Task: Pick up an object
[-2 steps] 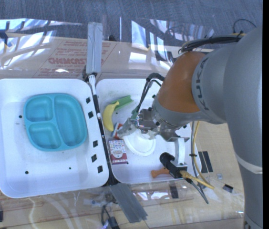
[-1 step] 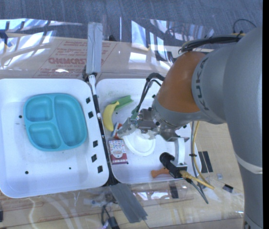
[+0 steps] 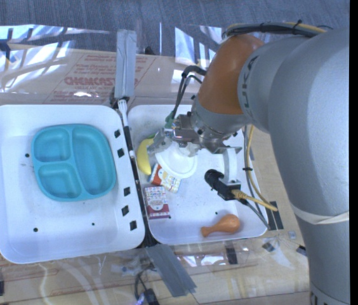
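My gripper (image 3: 178, 138) hangs low over the left half of the right bin (image 3: 255, 229), under the grey arm with its orange band (image 3: 226, 75). Directly beneath it lies a white cup with a red printed label (image 3: 174, 166), tipped on its side. A yellow banana (image 3: 143, 157) rests against the bin's left wall, just left of the gripper. A small red carton (image 3: 157, 202) lies below the cup. An orange toy drumstick (image 3: 222, 226) sits near the bin's front edge. The wrist hides the point where the gripper meets the cup.
The left bin (image 3: 14, 234) holds a teal divided plate (image 3: 74, 162). A black fitting with a yellow cable (image 3: 223, 186) hangs off the arm over the right bin. A grey divider bar (image 3: 125, 68) runs between the bins at the back.
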You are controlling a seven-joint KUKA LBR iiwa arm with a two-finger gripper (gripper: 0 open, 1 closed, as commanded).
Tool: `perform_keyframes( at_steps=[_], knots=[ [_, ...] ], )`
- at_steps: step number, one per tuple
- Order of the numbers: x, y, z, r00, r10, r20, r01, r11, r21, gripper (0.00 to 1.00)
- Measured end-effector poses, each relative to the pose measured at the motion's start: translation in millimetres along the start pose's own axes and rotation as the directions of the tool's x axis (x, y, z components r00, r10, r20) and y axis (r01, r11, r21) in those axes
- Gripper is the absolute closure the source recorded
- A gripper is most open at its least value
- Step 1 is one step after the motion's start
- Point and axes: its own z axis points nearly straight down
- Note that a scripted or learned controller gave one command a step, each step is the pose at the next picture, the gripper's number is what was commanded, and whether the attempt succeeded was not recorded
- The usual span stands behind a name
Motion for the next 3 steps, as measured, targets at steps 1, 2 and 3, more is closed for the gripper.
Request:
perform_keyframes(
  at_steps=[1,2,3],
  knots=[
    [-36.7,-15.9,61.1,1.000,-0.026,0.003,0.026,0.999,-0.040,0.00],
    [-42.1,59.5,80.2,0.997,-0.071,0.005,0.071,0.997,-0.038,0.00],
    [-44.2,39.0,68.3,0.998,-0.056,0.000,0.056,0.998,-0.003,0.00]
  ],
)
